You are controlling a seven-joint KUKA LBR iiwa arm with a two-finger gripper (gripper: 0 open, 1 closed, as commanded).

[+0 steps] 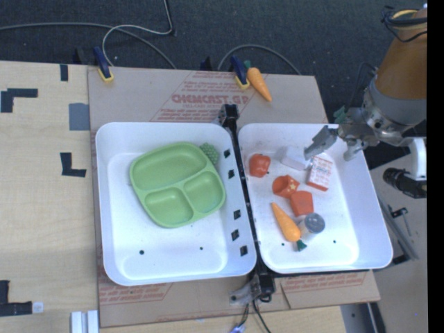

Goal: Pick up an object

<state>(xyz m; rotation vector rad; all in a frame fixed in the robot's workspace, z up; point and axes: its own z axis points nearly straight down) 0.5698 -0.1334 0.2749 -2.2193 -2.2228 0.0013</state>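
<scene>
The gripper (340,142) hovers over the right bin's (361,252) far edge with its 2 fingers spread apart and nothing between them. Just below it lies a small red-and-white carton (320,172), the nearest candidate, beside a pale flat block (294,159). The carton looks light, stiff-walled and probably crushable, so a gentle squeeze across its narrow sides suits it. Further in lie 3 red pieces, a toy carrot (285,223) and a grey disc (314,223), likely smooth plastic
</scene>
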